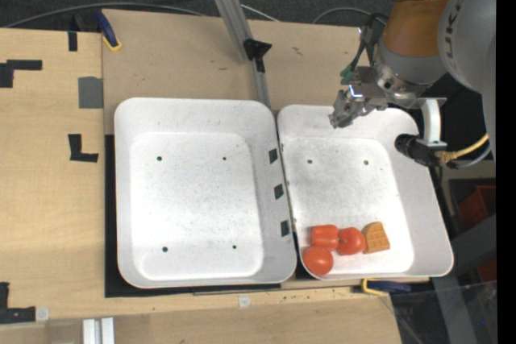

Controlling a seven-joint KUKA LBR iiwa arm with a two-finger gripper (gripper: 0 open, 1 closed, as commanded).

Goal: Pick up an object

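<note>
Where the arm reaches in from the right of the view, places below are given relative to the right bin.

Right bin: the right bin (419, 197) is a shallow white tray on the table (177, 52); its inner edge touches the left bin (137, 173) along a seam with small dark clips.

End effector: the end effector (343, 115) hangs over the far rim of the right bin, near that bin's far left corner; it points down and toward the left bin; whether it is released or clenched I cannot tell, since it reads as one dark, blurred tip; nothing can be made out in it.

Arm: the arm (439, 12) stands beyond the far right corner of the right bin; an orange band sits above its grey wrist.

Task things: three red pieces (333, 244) lie in the near part of the right bin, close against its near rim and bunched together, one slightly nearer the left bin's seam; an orange-brown waffle-like block (376, 238) touches their right side; all four lie well apart from the end effector.

Pole: a grey metal pole (230, 0) slants across the table beyond the far left corner of the right bin.
</note>
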